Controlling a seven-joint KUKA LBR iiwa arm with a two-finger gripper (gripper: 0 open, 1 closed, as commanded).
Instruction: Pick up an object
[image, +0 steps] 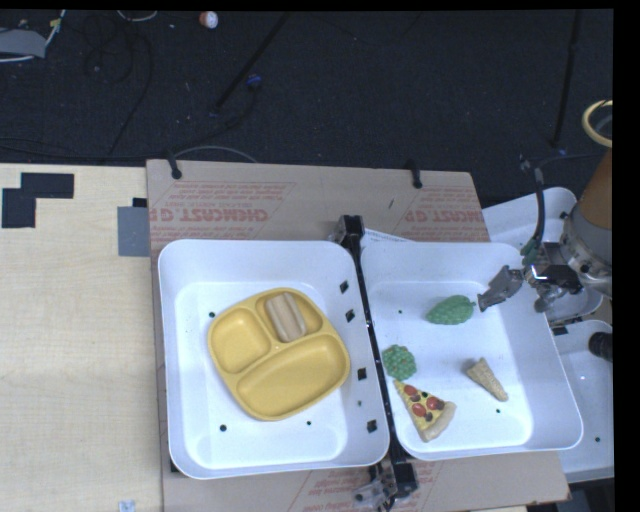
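Note:
The right bin holds a green leafy piece, a small broccoli head, a pizza slice and a tan cone. My gripper hangs over the right bin's upper right part, just right of the leafy piece. Its fingers are spread open with nothing between them. One fingertip points toward the leafy piece, a short gap away from it.
In the left bin lies a yellow divided plate with a tan bread-like piece in its upper compartment. A black clip divider joins the two bins. Cardboard lies under them, and the arm's wrist enters from the right.

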